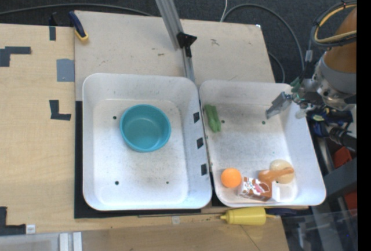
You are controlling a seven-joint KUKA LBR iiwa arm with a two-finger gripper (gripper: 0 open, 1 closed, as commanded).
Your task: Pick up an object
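Here the green piece (212, 117) lies lengthwise up the right bin (301, 145)

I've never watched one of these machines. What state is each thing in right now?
Teal bowl: upright in the left bin.
Green object: lying flat in the right bin.
Orange ball: resting on the right bin's floor.
Yellow bottle: lying on its side outside the bins.
Gripper: over the right bin, holding nothing.
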